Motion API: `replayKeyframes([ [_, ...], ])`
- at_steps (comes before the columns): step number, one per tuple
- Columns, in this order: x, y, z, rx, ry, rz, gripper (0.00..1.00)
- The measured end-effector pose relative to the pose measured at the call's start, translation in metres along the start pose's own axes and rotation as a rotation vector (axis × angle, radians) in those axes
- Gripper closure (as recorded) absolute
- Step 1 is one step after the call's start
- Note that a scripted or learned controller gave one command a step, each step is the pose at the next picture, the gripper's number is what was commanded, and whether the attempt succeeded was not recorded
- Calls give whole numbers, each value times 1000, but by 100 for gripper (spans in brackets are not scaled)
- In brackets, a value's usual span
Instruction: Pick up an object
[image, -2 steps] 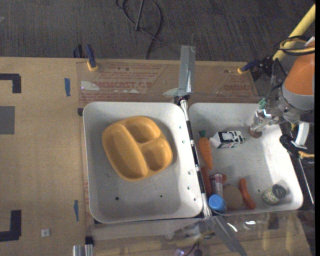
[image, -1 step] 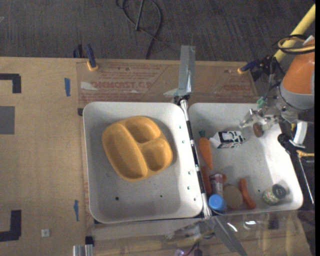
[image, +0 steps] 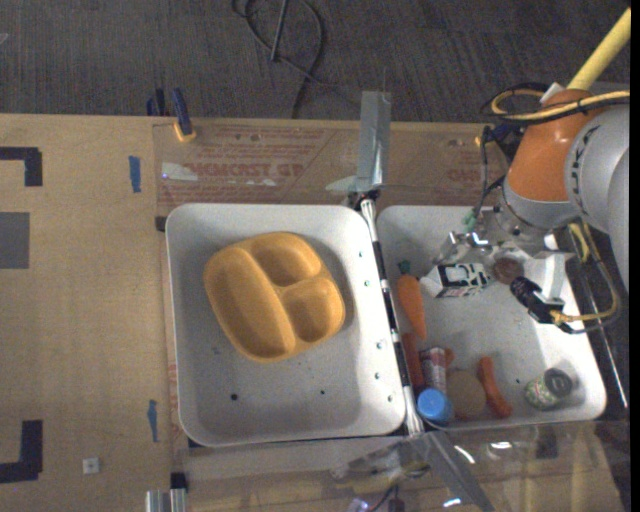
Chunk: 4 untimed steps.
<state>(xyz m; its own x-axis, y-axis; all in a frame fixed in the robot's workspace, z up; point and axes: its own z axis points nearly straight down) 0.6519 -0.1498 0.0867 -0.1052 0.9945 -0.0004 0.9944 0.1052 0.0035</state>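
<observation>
Two shallow white bins side by side on the bench (image: 80, 300), meeting along a shared middle wall.

Left bin (image: 200, 400): one yellow divided plate (image: 275, 295) with three compartments, lying flat, upper left of centre, well apart from every wall. Nothing seen inside its compartments.

Right bin (image: 590, 400): several small things, mostly along the left wall and the near edge.
- Orange carrot (image: 411, 305), lengthwise just beside the left wall, green stub toward the far edge.
- Thin red stick-like piece (image: 410, 360) below it, also along that wall (kind not clear).
- Small bottle with a blue cap (image: 433, 390) in the near left corner, cap toward the near edge.
- Round tan object (image: 466, 393) just beside the bottle, on its right, seemingly touching.
- Orange-red sausage-shaped piece (image: 493, 386), tilted, just right of the tan object.
- Small round tin or jar (image: 549, 388) near the near right corner, well apart from the rest.
- Dark round item (image: 508, 267) near the far half, close beside the tool.

Grey arm with orange band (image: 545, 165) reaching in from the right, over the far right part of the right bin. Gripper (image: 462, 272) low in the far half of that bin, above the carrot's level and to its right, not touching it. Spread of the tool: cannot tell (blurred metal and a black-and-white part). Nothing visibly held between them.
</observation>
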Motion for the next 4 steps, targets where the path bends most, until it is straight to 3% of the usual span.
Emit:
replayKeyframes([
  [1,-37,-55,-91,-1,-2,1,0],
  [2,-68,-56,-94,-1,-2,18,0],
  [3,-51,-124,-209,0,-2,77,0],
  [4,-46,-79,-143,2,0,-127,0],
])
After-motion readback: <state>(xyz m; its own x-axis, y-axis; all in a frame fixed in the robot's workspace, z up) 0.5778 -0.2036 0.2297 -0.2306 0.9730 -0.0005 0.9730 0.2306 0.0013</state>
